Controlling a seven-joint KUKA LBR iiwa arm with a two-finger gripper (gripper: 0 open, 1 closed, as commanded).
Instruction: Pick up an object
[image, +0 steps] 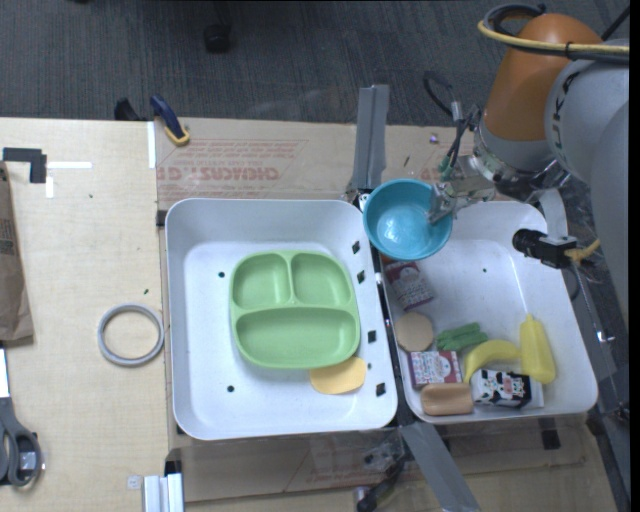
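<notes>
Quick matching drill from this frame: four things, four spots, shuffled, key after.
Things:
1. green plate
2. blue bowl
3. tape ring
4. banana

Places:
A. on the bench, left of both bins
B. right bin, near the front
C. left bin, centre
D. at the right bin's back left corner, lifted at the tool

Pairs: 1-C, 2-D, 3-A, 4-B

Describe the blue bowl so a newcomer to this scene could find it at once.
Start at the right-hand white bin and go to its far left corner. The round, glossy blue plastic bowl sits raised there, under the gripper. It is the sole blue, hollow item; its neighbours are small food pieces.
</notes>
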